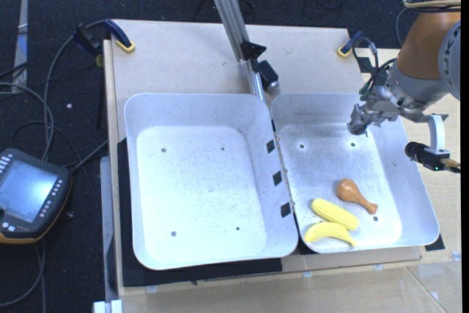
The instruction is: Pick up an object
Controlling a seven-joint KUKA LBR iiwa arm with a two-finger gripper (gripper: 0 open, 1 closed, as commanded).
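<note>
nothing picked yet, the gripper [359, 125] hangs over the right bin [414, 220], can't tell if it's open, well apart from the bananas [333, 221] and drumstick [355, 196]

Arm [429, 48]: was extended in from the right, orange band above the wrist, angled down and leftward.
End effector [358, 127]: was pointed downward at the wrist's lower left.

Gripper [359, 125] over right bin [410, 187] — two bananas [333, 221], drumstick [355, 196]
</note>
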